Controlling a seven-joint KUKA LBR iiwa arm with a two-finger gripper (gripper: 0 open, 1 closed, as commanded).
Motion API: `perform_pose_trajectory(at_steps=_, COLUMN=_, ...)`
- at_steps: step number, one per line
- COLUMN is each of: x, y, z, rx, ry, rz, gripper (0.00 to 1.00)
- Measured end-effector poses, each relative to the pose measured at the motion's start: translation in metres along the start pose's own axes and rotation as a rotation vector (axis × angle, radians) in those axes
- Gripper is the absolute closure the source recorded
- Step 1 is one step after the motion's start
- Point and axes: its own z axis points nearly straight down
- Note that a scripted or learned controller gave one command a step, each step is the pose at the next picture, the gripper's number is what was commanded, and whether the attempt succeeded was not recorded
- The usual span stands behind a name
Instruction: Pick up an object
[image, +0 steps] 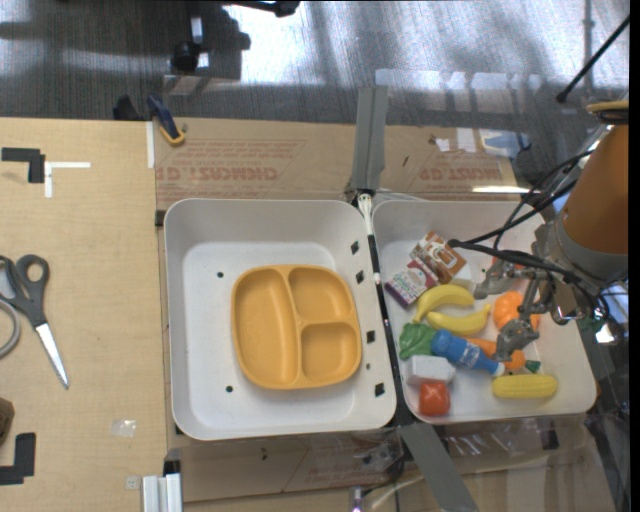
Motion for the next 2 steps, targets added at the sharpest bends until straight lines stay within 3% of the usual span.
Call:
perform_pose_trajectory(at_steps=1, x=-0.003, y=-0.005, z=0.129, rx=0.0, ry=-0.001, rz=0.289, gripper=0.0)
perform_pose_trajectory(at_steps=2, x=-0.095, y=0.001, z=0.127, rx=0.006, ry=0.015, rz=0.585, gripper=0.0)
